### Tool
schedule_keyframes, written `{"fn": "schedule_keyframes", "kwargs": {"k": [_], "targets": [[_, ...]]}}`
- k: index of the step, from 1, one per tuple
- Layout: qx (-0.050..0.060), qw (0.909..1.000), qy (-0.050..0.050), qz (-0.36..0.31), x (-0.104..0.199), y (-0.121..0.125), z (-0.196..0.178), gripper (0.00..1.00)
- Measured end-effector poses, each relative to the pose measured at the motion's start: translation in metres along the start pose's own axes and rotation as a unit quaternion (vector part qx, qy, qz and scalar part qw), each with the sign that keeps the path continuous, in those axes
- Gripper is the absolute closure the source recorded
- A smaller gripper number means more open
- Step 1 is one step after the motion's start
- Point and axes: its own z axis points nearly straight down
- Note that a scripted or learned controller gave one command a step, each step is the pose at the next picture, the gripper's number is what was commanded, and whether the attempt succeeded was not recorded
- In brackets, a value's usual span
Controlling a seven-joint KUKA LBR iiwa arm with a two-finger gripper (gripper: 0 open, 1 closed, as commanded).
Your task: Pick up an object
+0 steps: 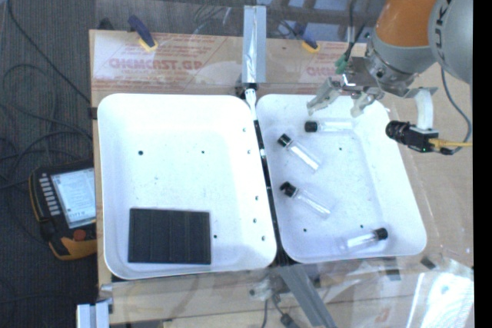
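The two-finger metal gripper [344,97] is hovering with fingers spread apart and holding nothing, just above the clear plastic vial with a black cap [324,125] lying near the back of the right white bin [400,188]. It seems to be lining up; lowering and closing should follow. Faded red lettering on the backboard is proving unreadable.

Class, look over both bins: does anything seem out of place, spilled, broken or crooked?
Nothing looks spilled or broken. Four clear vials with black caps lie scattered at differing angles in the right bin. A dark flat pad sits square in the left bin. The gripper hovers above the right bin's far edge.
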Motion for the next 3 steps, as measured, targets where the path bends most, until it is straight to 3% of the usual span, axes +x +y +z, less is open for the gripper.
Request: {"fn": "schedule_keyframes", "kwargs": {"k": [1,2,3], "targets": [[-0.001,0.9841,0.0,-0.177,-0.021,-0.024,0.152,0.0],[0.019,0.9778,0.004,-0.209,-0.027,0.034,0.158,0.0],[0.02,0.9783,0.002,-0.206,-0.031,0.033,0.15,1.0]]}}
